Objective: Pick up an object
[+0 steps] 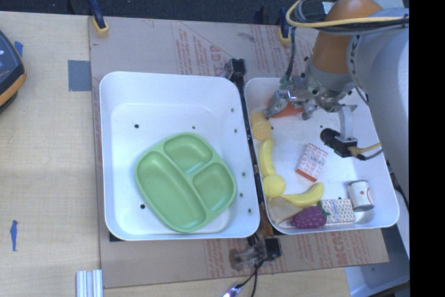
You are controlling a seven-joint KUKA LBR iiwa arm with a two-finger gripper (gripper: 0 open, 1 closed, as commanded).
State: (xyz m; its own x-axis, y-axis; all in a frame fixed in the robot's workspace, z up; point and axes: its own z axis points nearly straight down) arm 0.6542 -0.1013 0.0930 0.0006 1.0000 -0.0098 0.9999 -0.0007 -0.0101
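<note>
My gripper (297, 104) hangs low over the far end of the right bin (386, 215). Right beside it on the left lies an orange carrot-like piece (280, 110); whether they touch is unclear. Further down the bin lie a round yellow piece (261, 127), a long yellow banana (266, 156), a lemon (273, 185), a second banana (304, 196), purple grapes (309, 218), a small orange-and-white packet (311, 162), a white can (358, 193) and a patterned box (338, 210).
The left bin (118, 101) holds a green divided plate (184, 181) near its front. A black clamp (237, 69) sits at the far end of the wall between the bins. The arm's grey body (386, 66) fills the right side above the bin.
</note>
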